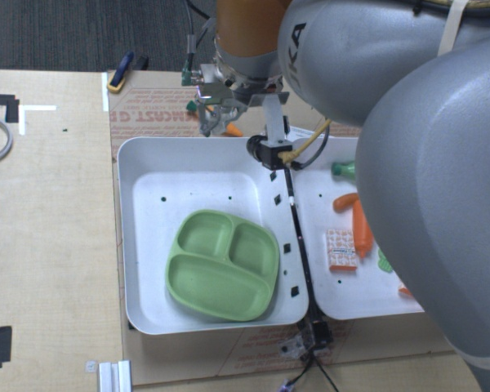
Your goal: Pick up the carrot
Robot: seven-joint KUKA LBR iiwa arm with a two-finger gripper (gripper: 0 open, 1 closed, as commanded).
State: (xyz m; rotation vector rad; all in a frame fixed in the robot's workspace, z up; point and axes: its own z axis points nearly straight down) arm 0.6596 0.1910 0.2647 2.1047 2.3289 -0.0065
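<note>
On a pale bench stand two white bins: the left bin [139, 219] bears a green tray [223, 265], the right bin [314, 219] a carrot [357, 219] beside a small packet [341, 249]. The gripper [212, 125] hangs over the left bin's far edge, well apart from the carrot, its jaws' state unclear.

One fixed camera looks down slantwise over both bins [147, 162].

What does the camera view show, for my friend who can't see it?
A big grey robot arm with an orange band reaches in from the right, its claw hovering above the far edge of the left shallow white bin, which holds a green plastic divided plate. The long orange carrot lies in the right white bin, beside a small patterned packet.
</note>
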